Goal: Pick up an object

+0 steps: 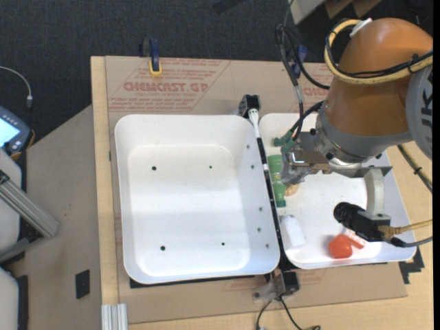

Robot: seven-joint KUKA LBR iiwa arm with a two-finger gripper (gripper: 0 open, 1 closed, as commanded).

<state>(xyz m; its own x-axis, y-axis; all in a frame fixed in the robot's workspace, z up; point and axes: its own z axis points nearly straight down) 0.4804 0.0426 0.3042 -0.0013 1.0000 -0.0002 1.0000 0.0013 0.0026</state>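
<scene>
My gripper hangs low over the left side of the right bin, under the big orange and grey wrist. Just to its left a green object lies along the bin's left wall, very close to the gripper's tip. Whether they touch is hidden by the gripper body. A small tan piece shows just beneath the gripper. A white object rests near the bin's front left corner. A red-orange object lies at the front edge, to the right of the white one.
The left bin sits beside the right one, sharing a dark divider with clamps at its back and front ends. Both bins stand on a cardboard sheet. The arm's bulk covers the right bin's back and right side.
</scene>
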